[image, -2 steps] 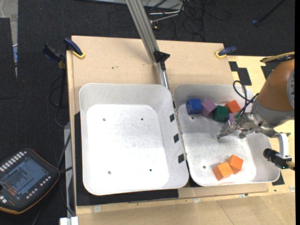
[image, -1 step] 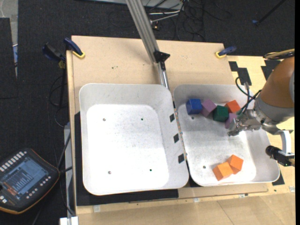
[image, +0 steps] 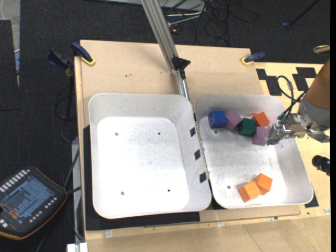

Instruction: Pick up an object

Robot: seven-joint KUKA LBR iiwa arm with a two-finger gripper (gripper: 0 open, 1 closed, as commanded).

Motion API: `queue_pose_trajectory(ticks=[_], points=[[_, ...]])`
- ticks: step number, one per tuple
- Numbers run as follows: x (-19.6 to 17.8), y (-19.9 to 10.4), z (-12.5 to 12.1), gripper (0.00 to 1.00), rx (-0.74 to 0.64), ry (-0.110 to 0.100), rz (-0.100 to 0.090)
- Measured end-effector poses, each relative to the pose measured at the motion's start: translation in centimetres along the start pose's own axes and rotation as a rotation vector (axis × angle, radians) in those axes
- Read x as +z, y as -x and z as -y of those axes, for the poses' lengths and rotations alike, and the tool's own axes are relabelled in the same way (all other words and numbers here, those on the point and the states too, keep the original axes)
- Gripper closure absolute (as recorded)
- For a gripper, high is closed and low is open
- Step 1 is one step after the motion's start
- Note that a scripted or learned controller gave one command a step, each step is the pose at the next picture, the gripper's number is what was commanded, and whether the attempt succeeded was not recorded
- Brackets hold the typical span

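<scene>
1. The likely target is the pale purple block [image: 260, 136] on the near-right end of the cluster in the right-hand shallow white bin [image: 294, 156]. I'll use that block as my landmark for everything else.
2. The two-finger gripper [image: 274, 134] sits right up against the block's right side, down low in the bin. Honestly I can't tell whether it's released or clenched. The tip is too small and blurry, and nothing is clearly sitting between its tips.
3. Touching the block on its upper left is a dark green cube [image: 247, 127]. Just above it is an orange cube [image: 261, 119]. Further left along the row are a second purple cube [image: 233, 120] and then a blue cube [image: 216, 119].
4. Well below the block, toward the bin's front, are two more orange blocks [image: 256, 187] lying together.
5. Far to its left is the other white bin [image: 100, 140].
6. If it were me, I'd centre over the purple block before closing. Coming in from the side like this risks just shoving it into the green one. I'd go straight down, straddle it on its free faces and lift slowly.
</scene>
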State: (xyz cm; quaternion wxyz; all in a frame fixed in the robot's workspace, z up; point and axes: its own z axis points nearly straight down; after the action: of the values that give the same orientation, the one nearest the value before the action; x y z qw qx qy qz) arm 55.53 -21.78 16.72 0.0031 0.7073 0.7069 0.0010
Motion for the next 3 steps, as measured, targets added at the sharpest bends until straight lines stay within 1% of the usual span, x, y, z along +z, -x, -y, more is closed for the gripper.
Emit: queue_pose_trajectory(ticks=[1,2,3], points=[[-6.4,0.2,0.0,1.0,-0.003,0.003,0.001],[-6.4,0.2,-0.1,1.0,-0.003,-0.004,-0.002],[-5.8,-5.0,-0.4,1.0,-0.008,-0.006,-0.004]])
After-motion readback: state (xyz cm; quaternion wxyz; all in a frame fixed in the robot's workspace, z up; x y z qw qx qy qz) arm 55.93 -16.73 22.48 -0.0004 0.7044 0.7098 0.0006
